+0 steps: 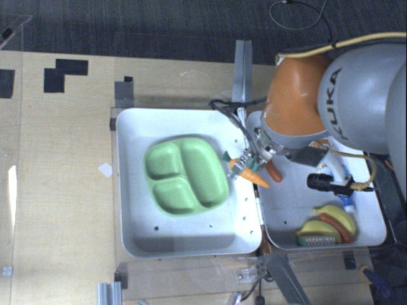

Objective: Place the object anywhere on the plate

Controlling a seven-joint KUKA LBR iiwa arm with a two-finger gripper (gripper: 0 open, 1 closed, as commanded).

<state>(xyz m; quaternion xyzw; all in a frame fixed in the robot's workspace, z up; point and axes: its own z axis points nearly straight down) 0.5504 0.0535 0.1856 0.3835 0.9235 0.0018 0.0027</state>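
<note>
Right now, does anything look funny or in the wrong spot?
Yes. The orange carrot sits at the hand, tilted across the edge between the two bins, beside the green plate rather than on it.

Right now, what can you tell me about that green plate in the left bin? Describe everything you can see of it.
The green plate is light green and looks like smooth plastic, with rounded corners and raised ridges splitting it into three sections: a long one on the right side and two smaller ones on the left. It lies flat, slightly turned, on the floor of the left white bin, toward its middle. All three sections look bare. An orange carrot sits just off its right edge by the robot's hand; whether they touch is unclear.
</note>
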